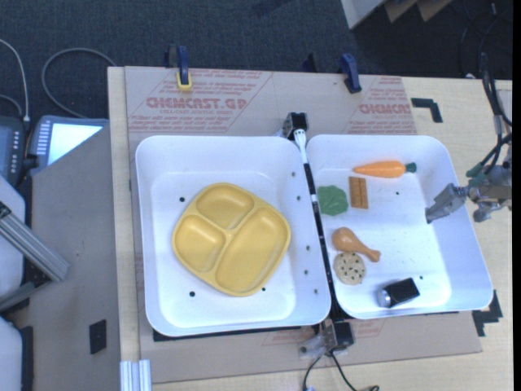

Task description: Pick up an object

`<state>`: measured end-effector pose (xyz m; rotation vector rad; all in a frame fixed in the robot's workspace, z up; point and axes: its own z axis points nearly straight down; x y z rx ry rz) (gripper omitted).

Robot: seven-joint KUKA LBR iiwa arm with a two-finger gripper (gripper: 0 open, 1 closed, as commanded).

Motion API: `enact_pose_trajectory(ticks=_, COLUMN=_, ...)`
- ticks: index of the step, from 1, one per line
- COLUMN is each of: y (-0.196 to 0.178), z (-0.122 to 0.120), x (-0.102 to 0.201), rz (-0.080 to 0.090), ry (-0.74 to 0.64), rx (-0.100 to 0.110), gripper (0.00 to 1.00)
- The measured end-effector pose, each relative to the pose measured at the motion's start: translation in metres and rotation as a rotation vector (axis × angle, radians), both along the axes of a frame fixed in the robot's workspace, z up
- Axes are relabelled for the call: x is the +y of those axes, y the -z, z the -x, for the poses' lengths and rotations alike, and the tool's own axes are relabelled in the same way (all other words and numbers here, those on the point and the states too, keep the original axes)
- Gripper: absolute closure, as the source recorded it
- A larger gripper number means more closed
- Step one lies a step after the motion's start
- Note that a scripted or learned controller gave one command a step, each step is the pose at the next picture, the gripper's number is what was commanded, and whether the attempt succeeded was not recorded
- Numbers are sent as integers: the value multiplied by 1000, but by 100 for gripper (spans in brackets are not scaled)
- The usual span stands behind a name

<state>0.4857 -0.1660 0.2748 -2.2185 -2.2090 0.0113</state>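
Hovering at the right bin's right rim, the gripper, fingers spread and empty, sits well apart from the carrot.

yellow plate, white bins, orange carrot, green leaf, speckled tan cookie, black block

Bench board: red print "CHEMCAST GP", upside down, repeated at right, partly cut off.

In the right bin we see 6 small objects: an orange carrot, a brown wafer, a green piece, a chicken drumstick, a cookie and a black block.
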Motion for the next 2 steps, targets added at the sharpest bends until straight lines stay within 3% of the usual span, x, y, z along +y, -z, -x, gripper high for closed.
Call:
enact_pose_trajectory(ticks=1, y=-6, z=-2, x=1, rz=3, ry=-4, rx=-13, gripper=0)
enact_pose_trajectory(ticks=2, y=37, z=-3, x=4, rz=0, ry=-4, rx=-7, gripper=0)
